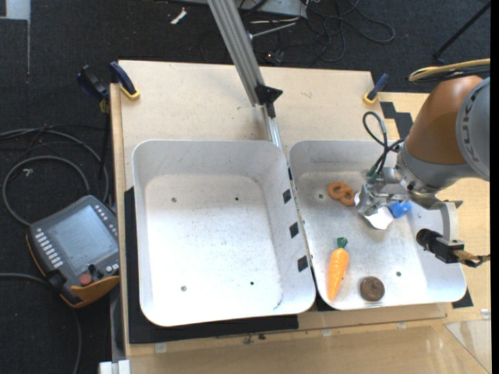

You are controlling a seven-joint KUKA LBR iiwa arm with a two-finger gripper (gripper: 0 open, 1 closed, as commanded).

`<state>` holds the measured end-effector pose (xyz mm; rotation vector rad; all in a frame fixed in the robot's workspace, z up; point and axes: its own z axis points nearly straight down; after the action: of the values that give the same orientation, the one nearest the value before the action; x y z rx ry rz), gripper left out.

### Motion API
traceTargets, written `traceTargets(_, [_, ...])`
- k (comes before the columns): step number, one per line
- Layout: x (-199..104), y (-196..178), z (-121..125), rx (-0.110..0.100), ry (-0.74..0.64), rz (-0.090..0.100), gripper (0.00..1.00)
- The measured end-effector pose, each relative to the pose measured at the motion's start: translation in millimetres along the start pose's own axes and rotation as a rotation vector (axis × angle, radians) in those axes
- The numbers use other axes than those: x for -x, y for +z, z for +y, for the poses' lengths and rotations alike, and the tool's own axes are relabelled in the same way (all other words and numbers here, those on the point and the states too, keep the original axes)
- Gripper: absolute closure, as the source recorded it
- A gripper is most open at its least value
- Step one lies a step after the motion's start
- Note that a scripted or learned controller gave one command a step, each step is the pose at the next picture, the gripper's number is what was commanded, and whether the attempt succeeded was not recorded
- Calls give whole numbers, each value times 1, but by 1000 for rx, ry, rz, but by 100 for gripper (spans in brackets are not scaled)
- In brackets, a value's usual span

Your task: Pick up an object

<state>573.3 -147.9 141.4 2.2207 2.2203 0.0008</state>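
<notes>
The right bin (437, 287) holds several small objects. A brown pretzel-shaped piece (340, 192) lies near its middle left. An orange carrot with a green top (337, 267) lies toward the front, and a dark brown round piece (372, 288) sits to its right. A white object (380, 219) with a blue part (401, 207) lies in the middle of the bin. My gripper (373, 199) is low over that white object, right beside the pretzel piece, and hides part of it.
The left bin (148, 209) stands beside the right one, sharing a raised middle wall (296, 224). A slanted metal rail (238, 41) runs from the back down to the bins. The grey arm with its orange band (440, 131) covers the right bin's far right.
</notes>
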Motion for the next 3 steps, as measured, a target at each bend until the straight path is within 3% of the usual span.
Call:
traceTargets(2, [1, -108, 14, 6, -4, -2, 100])
traceTargets(3, [-55, -96, -1, -3, -8, 2, 100])
